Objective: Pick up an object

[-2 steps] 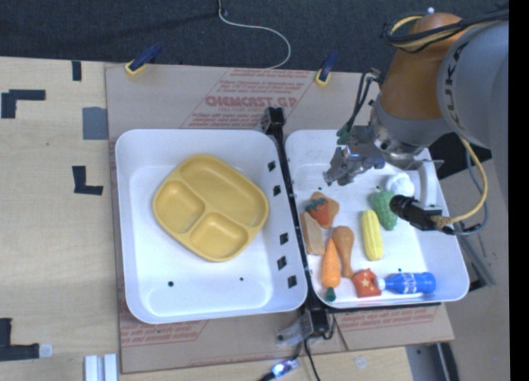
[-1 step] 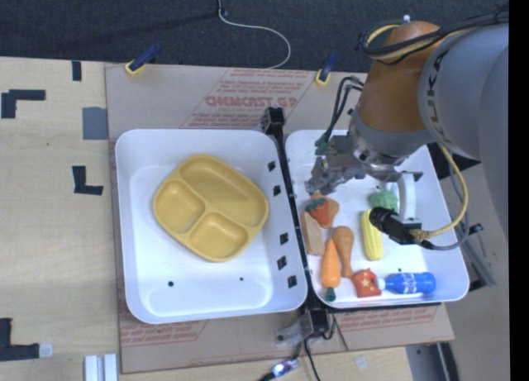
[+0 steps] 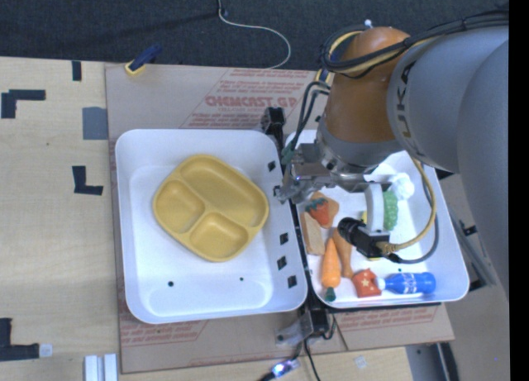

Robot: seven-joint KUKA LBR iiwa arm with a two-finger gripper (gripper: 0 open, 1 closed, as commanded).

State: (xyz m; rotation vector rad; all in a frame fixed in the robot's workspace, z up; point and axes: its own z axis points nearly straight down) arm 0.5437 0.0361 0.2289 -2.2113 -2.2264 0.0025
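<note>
Carrot (image 3: pixel 331 262): orange, tapered, green-tipped at its near end, lying lengthwise in the right bin (image 3: pixel 453 243) beside a tan slab (image 3: pixel 313 232), near a red block (image 3: pixel 366 283) and a blue bottle (image 3: pixel 409 283). Gripper (image 3: pixel 318 197) low over that bin's left part, just beyond the carrot; grip state impossible to tell.

The grey arm (image 3: pixel 446 98) with its orange band (image 3: pixel 364 82) hangs over the right bin (image 3: pixel 453 276), where a toy carrot (image 3: pixel 331 262), a blue bottle (image 3: pixel 411 283), a red piece (image 3: pixel 366 283) and a green-and-white item (image 3: pixel 390 206) lie. A yellow divided plate (image 3: pixel 211 206) sits in the left bin (image 3: pixel 145 280).
</note>
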